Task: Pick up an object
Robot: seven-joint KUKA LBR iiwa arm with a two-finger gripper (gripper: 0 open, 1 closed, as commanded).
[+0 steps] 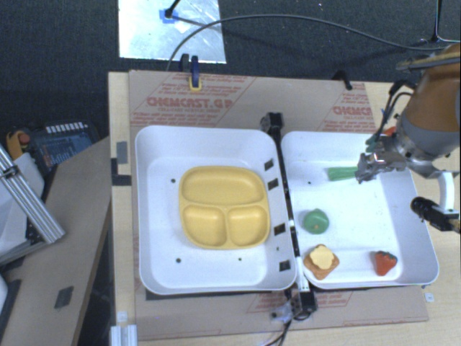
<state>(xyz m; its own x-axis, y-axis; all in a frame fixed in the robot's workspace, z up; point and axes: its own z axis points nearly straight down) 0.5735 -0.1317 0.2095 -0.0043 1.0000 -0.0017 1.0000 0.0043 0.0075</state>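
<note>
**A:** Start with the big things. What lies in front of you?

**B:** You see the tabletop [238, 96] carrying two shallow white bins side by side. The left bin [155, 193] holds a yellow divided tray [223, 205] with three compartments, sitting near the bin's middle. The right bin [410, 222] holds the smaller pieces.

**A:** And your arm?

**B:** Your arm [436, 110] comes in from the right edge, its orange band above the grey wrist, hanging over the far right part of the right bin. The claw [367, 166] sits low at the upper middle of that bin. You cannot tell from here how wide it stands.

**A:** What could you pick up?

**B:** A long green piece [341, 172] lies flat in the far part of the right bin, its right end just at the claw; whether they touch, you cannot tell. A round green object [315, 221] rests near the bin's left wall, well apart from the claw. Nearer you, a tan and yellow sandwich-like piece [321, 260] sits in the near left corner, and a small red toy with a green top [385, 262] lies toward the near right corner.
</note>
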